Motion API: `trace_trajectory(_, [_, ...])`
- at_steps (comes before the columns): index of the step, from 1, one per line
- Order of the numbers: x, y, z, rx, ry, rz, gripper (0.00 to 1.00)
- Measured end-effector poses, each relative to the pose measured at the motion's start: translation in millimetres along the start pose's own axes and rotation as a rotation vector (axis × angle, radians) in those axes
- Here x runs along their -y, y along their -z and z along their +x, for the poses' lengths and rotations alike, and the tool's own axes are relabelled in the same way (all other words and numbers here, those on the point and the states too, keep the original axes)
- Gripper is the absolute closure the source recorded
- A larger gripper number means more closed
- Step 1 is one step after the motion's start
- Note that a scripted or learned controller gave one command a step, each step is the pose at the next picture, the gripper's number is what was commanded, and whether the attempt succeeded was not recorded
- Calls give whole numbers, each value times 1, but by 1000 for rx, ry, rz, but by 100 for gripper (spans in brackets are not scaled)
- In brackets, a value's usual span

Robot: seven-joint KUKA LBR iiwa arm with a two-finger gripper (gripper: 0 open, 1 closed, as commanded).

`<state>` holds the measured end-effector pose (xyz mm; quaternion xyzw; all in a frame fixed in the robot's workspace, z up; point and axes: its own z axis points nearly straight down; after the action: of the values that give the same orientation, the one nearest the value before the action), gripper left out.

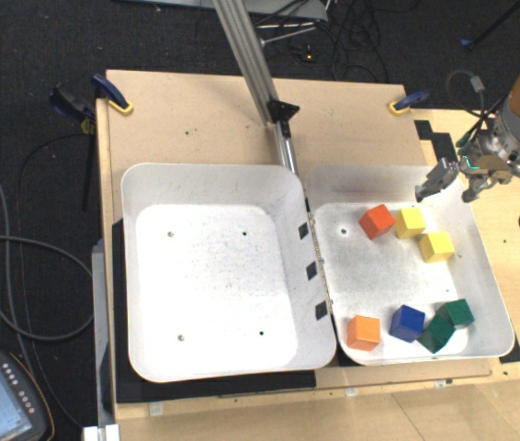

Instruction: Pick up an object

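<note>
Hovering at right of frame with fingers apart and nothing between them, your gripper (453, 182) could nudge the touching yellow cubes (423, 232) aside when descending.

Gripper (454, 185) open, fingers spread.

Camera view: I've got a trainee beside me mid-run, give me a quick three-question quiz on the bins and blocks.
1. True or false: the left white plastic bin holds the cubes.
2. How many yellow cubes lie in the right white plastic bin?
3. Which cube lies nearest the open two-finger gripper: A small blue cube, B upper yellow cube, C dark green cube?

Key: 1 false; 2 two, the second being the lower yellow cube; 3 B.
</note>
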<state>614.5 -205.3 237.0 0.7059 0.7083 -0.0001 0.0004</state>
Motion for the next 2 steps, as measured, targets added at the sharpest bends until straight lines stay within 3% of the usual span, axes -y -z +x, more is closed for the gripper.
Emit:
trace_trajectory(1, [0,0,0,0,0,1,0])
trace_trajectory(2, [1,-53,-10,-1,-4,5,0])
